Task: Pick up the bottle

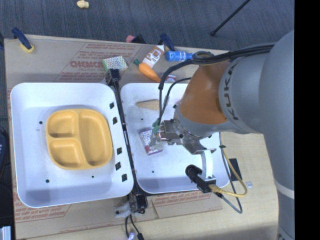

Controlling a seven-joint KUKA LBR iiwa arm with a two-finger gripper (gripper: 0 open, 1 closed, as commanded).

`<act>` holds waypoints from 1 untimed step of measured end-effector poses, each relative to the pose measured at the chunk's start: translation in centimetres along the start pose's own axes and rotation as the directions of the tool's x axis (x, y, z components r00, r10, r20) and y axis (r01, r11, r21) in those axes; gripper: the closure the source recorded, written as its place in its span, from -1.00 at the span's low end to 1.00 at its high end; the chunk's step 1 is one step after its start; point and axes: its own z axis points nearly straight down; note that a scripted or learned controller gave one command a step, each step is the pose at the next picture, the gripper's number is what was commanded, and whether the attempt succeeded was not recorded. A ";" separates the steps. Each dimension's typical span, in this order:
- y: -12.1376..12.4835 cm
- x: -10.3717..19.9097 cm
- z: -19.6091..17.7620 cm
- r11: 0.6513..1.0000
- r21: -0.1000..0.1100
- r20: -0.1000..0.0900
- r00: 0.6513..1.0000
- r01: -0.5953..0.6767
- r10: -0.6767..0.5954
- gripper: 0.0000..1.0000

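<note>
pincer (pixel 161 134) low in right bin (pixel 150 184), touching small pink-labelled bottle (pixel 150 142) left of orange band (pixel 202 96); jaw state unclear. step: grasp. next: close, lift straight.

Grey robot arm (pixel 260 84) bears black lettering "KUKA". Brown cardboard sheet (pixel 75 64) carries red print, partly legible: "CHEMC".
</note>
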 end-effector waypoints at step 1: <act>-1.6 2.6 0.0 0.999 0.001 -0.001 0.999 0.044 -0.044 1.00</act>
